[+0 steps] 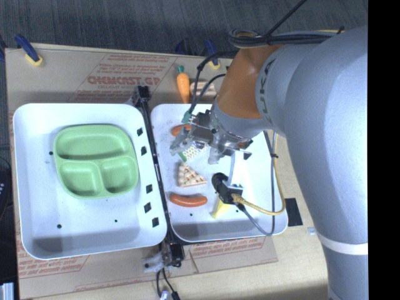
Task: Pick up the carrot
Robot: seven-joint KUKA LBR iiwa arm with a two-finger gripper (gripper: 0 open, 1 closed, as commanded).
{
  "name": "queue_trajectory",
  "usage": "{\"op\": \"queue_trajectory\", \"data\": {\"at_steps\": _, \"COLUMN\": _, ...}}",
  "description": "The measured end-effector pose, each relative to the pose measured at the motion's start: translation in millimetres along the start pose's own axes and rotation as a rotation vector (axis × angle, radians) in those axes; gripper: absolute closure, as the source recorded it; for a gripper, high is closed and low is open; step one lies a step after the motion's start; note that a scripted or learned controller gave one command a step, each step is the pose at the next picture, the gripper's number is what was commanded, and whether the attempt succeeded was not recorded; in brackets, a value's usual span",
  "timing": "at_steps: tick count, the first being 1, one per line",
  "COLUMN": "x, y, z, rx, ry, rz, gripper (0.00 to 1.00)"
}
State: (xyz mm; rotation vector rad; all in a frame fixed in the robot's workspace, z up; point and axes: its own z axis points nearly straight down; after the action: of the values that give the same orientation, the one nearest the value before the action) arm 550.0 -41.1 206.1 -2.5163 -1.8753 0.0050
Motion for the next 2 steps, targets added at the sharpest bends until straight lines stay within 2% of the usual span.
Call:
{"op": "queue_trajectory", "data": {"at_steps": 1, "x": -55.7, "y": 79.8, "z": 85.0, "rx": 0.001, "ry": 0.0, "rz": 0.078, "gripper": 0.0}}
{"op": "queue_trajectory", "data": {"at_steps": 2, "x": -54.3, "y": 80.1, "z": 74.5, "rx": 0.003, "ry": 0.001, "rz": 0.071, "gripper": 1.0}}
